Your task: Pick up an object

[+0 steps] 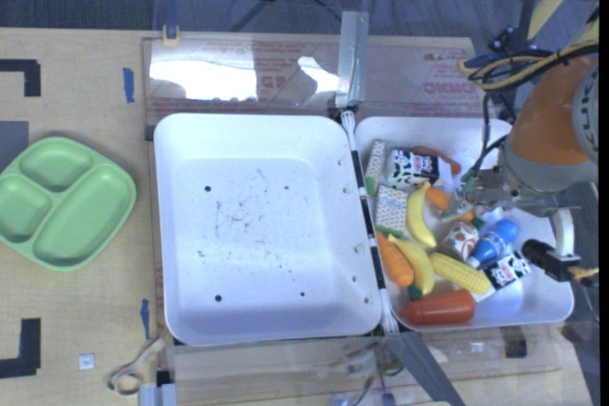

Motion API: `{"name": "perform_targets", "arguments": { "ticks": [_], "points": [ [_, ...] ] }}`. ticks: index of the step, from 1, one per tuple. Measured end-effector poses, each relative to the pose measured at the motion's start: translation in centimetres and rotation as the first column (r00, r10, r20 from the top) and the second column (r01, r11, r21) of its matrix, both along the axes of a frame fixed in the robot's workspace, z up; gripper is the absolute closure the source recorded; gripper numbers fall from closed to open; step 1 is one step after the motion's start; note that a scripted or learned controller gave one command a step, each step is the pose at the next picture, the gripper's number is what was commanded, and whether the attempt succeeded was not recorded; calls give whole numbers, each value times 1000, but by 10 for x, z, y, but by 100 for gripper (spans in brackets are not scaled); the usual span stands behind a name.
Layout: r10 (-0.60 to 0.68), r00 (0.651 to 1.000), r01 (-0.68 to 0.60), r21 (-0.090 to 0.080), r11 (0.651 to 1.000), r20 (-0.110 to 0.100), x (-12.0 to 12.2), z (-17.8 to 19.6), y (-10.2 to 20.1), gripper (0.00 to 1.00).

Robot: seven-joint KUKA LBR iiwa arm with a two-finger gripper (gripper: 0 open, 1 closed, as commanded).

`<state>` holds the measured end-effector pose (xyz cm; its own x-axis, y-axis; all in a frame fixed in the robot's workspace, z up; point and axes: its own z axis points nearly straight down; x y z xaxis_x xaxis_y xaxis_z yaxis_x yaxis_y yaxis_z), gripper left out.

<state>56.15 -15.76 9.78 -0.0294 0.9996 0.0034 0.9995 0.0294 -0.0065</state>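
The right bin (547,304) holds a heap of toy food. A yellow banana (419,214) lies near its middle, with a second banana (416,263) and an ear of corn (461,273) below it. An orange carrot (396,261) rests against the left wall, and a red piece (438,307) lies at the front. A black-and-white box (411,166) sits at the back, and a blue-and-white bottle (495,241) lies to the right. My gripper (473,195) hangs low over the heap, just right of the banana and above the bottle. The wrist hides its tips.
The left white bin (257,223) stands beside the right one, with a shared rim between them. A green divided plate (62,200) lies on the bench at far left. A clear plastic wall (247,71) stands behind the bins. Cables (504,67) hang by the arm.
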Motion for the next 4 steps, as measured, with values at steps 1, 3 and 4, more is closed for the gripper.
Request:
{"name": "perform_targets", "arguments": {
  "ticks": [1, 3, 4],
  "points": [
    [-109, 994, 109, -4, 994, 3, 80, 84, 78, 100],
    [-68, 998, 68, -4, 998, 0, 77, 53, 4, 100],
    [268, 963, -268, -3, 963, 5, 106, 85, 17, 100]
  ]
}}
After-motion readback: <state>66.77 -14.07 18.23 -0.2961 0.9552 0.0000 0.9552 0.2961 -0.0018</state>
